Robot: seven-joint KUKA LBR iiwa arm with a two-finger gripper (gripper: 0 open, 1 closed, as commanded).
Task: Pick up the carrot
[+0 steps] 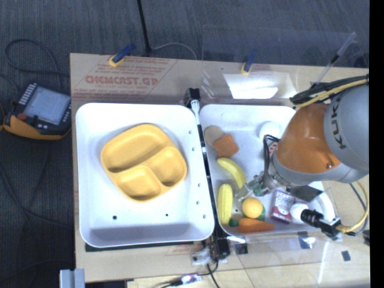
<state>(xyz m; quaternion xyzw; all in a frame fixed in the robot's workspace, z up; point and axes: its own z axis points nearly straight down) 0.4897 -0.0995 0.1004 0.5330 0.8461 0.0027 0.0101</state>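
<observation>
Bench bearing two white bins. Carrot [257,225] lying in right bin [240,114], near-edge side, touching lemon [252,208], beside corn [224,202]. Arm [312,146] hovering over the bin; claw state impossible to tell. Pickup not yet done; grasp and lift remaining.

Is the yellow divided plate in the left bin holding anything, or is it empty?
Empty. The yellow plate shows bare compartments; the carrot lies in the right bin.

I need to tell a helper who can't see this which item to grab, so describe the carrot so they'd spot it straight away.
Look in the right-hand white bin, along its near edge. The carrot lies flat there, just below the lemon and right of the corn cob. It is the one orange, tapered piece; its neighbours are yellow.
</observation>
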